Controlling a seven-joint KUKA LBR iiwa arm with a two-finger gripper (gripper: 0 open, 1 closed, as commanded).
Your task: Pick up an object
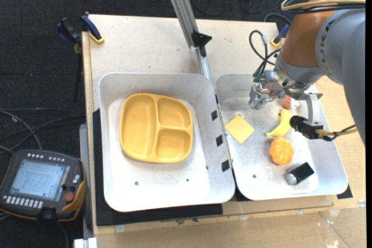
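We are seeing the arm [325, 38] reaching over the right bin [325, 183], its bulk hiding that bin's far corner. The gripper [268, 96] is hanging low there; its state we cannot tell. Two white bins are sitting on a pale bench [145, 43] above dark carpet. Left bin [116, 183]: one yellow divided tray [156, 127]. Right bin: one yellow square [239, 128], one banana [281, 126] partly covered, one orange fruit [281, 151], one black block [300, 173]. One pendant [40, 183] is lying at lower left.

divided plate [156, 127]: yellow | square tile [240, 129]: pale yellow | round fruit [281, 151]: orange | bins [168, 191]: white | arm band [305, 38]: orange
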